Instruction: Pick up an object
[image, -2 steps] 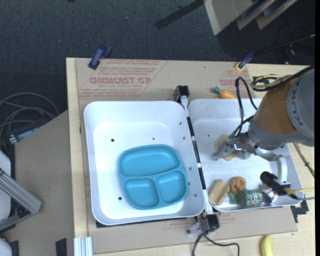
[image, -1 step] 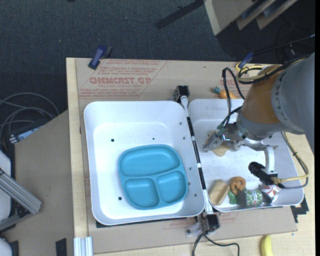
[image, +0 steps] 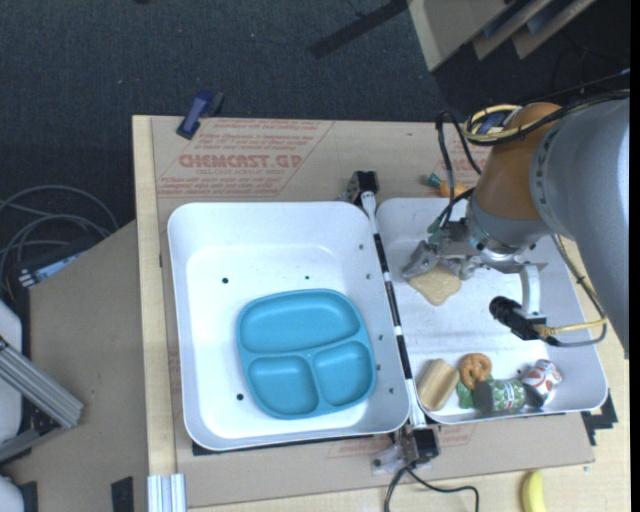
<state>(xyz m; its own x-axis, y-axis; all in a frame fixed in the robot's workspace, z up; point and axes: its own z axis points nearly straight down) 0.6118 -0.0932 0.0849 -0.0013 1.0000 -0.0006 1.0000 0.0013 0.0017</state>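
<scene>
My gripper (image: 432, 260) hangs low over the upper left part of the right bin (image: 580, 395), just above a flat tan piece like a slice of bread (image: 436, 289), which lies on the bin floor. The gripper's tip overlaps the top edge of that piece, and I cannot tell whether it touches it. Along the bin's front edge lie a tan bread roll (image: 436, 382), a glazed donut (image: 474, 368), a green can on its side (image: 500, 398) and a small white and red toy (image: 543, 377).
The left bin (image: 200, 250) holds a blue divided plate (image: 305, 350). The grey arm with its orange band (image: 510, 170) covers the right bin's upper right. A black clip (image: 365, 185) sits at the top of the wall between the bins. Cables lie on the floor at left.
</scene>
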